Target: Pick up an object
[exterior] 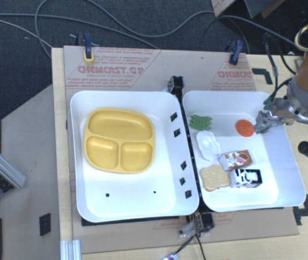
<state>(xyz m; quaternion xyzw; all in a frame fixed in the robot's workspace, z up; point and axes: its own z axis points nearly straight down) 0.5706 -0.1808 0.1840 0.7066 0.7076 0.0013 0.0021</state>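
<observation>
The right bin (283,194) holds several small items: a green leafy piece (201,122) at the back left, a round red-orange tomato-like piece (244,127), a white spoon-shaped piece (208,144), a brown and white packet (237,159), a tan toast slice (214,178) and a black and white piece (248,177). My gripper (264,122) hangs at the right bin's back right, just right of the red-orange piece. Nothing shows between its fingers.
A yellow three-compartment tray (119,140) lies in the left bin (137,199). A black divider with clips (183,145) runs between the bins. Blue clamps (88,47) hold the board at the back. Cables trail over the dark floor behind.
</observation>
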